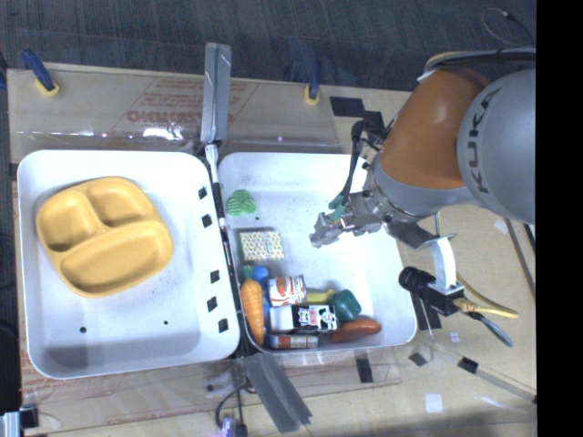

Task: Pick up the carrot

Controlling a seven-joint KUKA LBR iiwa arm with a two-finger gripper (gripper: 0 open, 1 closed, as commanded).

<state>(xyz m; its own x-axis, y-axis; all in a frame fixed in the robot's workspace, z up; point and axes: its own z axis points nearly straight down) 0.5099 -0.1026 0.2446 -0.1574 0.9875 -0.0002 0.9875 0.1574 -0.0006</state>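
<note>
The carrot (252,309) is an orange, stubby piece lying along the left wall of the right bin (301,176), near its front corner. My gripper (326,230) hangs over the middle of that bin, up and to the right of the carrot and well apart from it. Nothing shows between its fingers.
Around the carrot lie a red-and-white can (288,290), a dark carton (314,318), a green toy (346,304), a red sausage shape (357,329), a blue piece (260,273), a patterned sponge (260,244) and a green leafy item (240,203). The left bin (55,335) holds a yellow divided plate (102,233).
</note>
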